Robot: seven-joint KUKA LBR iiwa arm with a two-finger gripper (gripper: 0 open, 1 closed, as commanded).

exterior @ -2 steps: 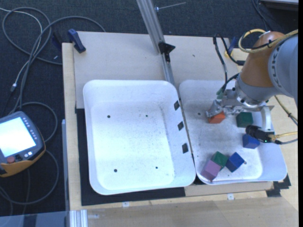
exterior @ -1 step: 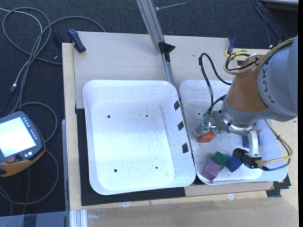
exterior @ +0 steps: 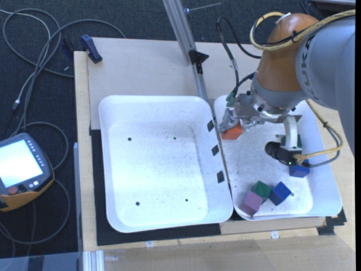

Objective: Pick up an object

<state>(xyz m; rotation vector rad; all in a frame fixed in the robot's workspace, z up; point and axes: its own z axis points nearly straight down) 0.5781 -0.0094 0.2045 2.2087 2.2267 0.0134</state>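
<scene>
My gripper (exterior: 231,126) hangs over the left edge of the right bin (exterior: 324,199), close to the divider between the two bins. An orange block (exterior: 232,132) shows right at its tip, held between the fingers, with its top hidden by the gripper body. Loose in the right bin's front part lie a green block (exterior: 261,188), a blue block (exterior: 280,193) and a purple block (exterior: 252,202). A second blue block (exterior: 299,170) lies further right, beside the arm's black fitting (exterior: 276,149).
The left bin (exterior: 113,109) stands beside the right one, sharing a raised middle wall (exterior: 217,151). A slanted metal pole (exterior: 179,21) comes down behind the bins. A blue clamp (exterior: 90,48) sits at the bench's back left corner. A teach pendant (exterior: 20,168) lies off the bench at left.
</scene>
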